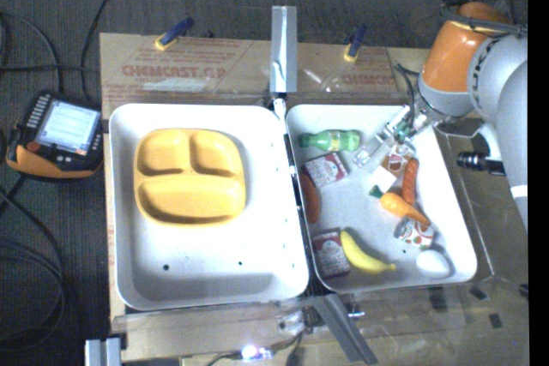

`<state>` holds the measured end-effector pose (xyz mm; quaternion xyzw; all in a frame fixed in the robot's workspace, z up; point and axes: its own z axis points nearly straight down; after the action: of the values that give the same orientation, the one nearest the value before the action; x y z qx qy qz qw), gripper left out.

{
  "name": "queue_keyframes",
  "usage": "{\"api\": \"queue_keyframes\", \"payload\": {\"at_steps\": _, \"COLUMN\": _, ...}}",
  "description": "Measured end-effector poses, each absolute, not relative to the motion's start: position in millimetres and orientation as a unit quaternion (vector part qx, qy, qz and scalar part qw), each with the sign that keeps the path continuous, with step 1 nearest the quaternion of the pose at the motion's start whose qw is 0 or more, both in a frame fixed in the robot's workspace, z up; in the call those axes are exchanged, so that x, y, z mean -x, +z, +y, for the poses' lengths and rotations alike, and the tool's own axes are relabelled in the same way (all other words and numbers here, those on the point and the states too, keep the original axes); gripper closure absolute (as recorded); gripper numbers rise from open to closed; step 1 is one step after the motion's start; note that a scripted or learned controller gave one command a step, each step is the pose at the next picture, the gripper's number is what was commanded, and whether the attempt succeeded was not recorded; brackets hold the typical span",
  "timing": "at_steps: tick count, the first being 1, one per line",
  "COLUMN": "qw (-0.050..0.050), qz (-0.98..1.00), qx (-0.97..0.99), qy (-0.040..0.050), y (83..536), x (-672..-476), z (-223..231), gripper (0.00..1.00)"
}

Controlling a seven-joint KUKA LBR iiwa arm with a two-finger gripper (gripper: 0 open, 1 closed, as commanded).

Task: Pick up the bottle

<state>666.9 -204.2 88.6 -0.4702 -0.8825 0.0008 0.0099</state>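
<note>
A green bottle (pixel 331 140) lies on its side near the back left of the right bin (pixel 459 223), cap end pointing right. The gripper (pixel 388 141) hangs over the back of that bin, just right of the bottle's cap end and apart from it. Nothing shows held in it. The grey arm with its orange band (pixel 450 56) comes in from the upper right.
Around the bottle in the right bin lie a red packet (pixel 326 170), a brown sausage (pixel 310 197), a carrot (pixel 401 206), a banana (pixel 367 253) and a white egg (pixel 433 261). A yellow divided tray (pixel 191 176) sits in the left bin (pixel 124 270). A pendant (pixel 60 133) rests off the bench at left.
</note>
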Motion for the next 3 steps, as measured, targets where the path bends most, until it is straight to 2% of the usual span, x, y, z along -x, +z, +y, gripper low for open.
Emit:
{"api": "queue_keyframes", "payload": {"at_steps": 1, "qw": 0.006, "qz": -0.892, "qx": 0.451, "qy": 0.0037, "y": 91, "x": -665.5, "z": -125, "gripper": 0.00}}
{"api": "queue_keyframes", "payload": {"at_steps": 2, "qw": 0.001, "qz": -0.895, "qx": 0.446, "qy": 0.0009, "y": 131, "x": -665.2, "z": -112, "gripper": 0.00}}
{"api": "queue_keyframes", "payload": {"at_steps": 3, "qw": -0.004, "qz": -0.888, "qx": 0.459, "qy": -0.0006, "y": 88, "x": -657.9, "z": -135, "gripper": 0.00}}
